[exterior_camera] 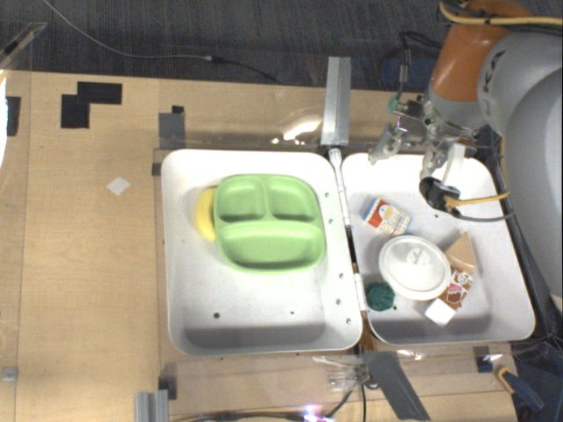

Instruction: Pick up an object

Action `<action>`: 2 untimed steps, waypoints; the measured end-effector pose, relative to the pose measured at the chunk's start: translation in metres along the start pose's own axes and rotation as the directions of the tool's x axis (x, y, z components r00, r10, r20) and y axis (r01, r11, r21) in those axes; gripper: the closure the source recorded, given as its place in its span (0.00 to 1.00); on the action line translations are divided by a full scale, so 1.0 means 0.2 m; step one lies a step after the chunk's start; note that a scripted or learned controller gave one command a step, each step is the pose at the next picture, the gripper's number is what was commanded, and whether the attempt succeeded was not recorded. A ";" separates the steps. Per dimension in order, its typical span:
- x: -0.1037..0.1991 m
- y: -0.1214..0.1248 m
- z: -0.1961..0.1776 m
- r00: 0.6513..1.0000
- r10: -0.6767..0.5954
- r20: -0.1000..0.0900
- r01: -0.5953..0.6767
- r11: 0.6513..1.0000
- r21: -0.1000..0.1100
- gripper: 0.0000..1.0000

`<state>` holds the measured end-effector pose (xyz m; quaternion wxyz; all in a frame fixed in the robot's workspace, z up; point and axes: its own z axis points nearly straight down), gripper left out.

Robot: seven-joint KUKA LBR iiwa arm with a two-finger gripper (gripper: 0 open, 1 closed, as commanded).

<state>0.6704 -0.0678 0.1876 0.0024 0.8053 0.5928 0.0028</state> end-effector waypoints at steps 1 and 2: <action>-0.13 -0.21 0.46 0.999 -0.042 -0.001 0.042 0.999 0.001 0.00; -0.24 -0.34 0.49 0.889 -0.457 0.001 0.457 0.889 -0.002 0.00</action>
